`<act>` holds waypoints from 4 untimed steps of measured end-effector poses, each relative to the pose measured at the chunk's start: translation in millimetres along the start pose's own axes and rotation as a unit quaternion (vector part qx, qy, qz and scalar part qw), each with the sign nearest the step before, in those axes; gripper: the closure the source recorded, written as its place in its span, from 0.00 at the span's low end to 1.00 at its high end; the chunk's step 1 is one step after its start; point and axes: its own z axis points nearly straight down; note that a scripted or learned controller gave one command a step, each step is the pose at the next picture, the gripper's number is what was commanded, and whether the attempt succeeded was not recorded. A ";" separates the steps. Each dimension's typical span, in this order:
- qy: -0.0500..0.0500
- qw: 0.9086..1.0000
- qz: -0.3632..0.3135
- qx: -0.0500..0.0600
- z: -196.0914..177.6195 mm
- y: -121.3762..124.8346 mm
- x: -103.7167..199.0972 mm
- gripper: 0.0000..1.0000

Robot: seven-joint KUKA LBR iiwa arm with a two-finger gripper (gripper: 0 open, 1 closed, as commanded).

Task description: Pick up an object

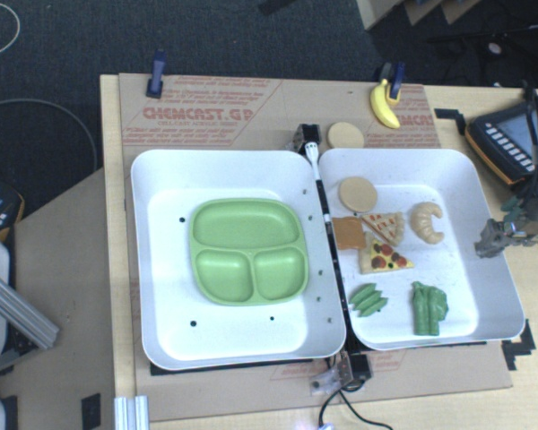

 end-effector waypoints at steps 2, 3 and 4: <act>-0.004 1.000 0.000 -0.006 -99.8 1.0 -34.4 1.00; 0.001 1.000 -0.002 -0.001 -15.3 30.2 -35.9 1.00; 0.002 1.000 -0.004 0.001 24.5 -0.8 48.8 1.00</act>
